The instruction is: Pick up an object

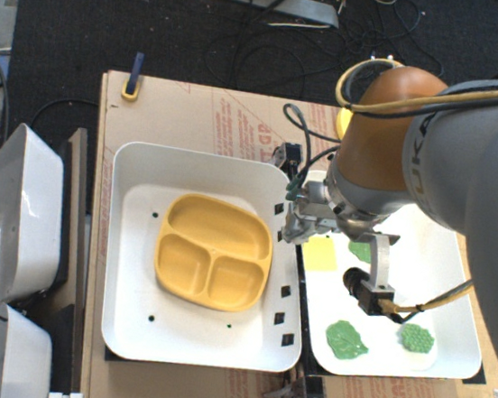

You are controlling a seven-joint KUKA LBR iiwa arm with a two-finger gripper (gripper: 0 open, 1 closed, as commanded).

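The nearest candidate is the yellow flat square (319, 255), lying in the right bin (424, 253) close to that bin's left wall. It looks thin and flush with the floor, so a good grasp probably means coming straight down, centred on it, with the jaws set across one of its narrow edges. An off-centre descent risks sliding it against the wall or closing on nothing. The wall beside it leaves little room on that side, so the approach should favour the open, right-hand side.

The pincer (305, 221) hangs under the orange wrist, just above and slightly left of the square in the camera view, about over the seam between the two bins. Whether it is released or clenched I cannot tell, and nothing is seen held in it.

Farther out in the same bin lie a green piece (362, 251) partly under the arm, a green blob (346, 339) and a green bumpy ball (416, 338). The left bin (124, 250) holds a yellow divided tray (215, 251), and both bins sit on the bench (196, 114).
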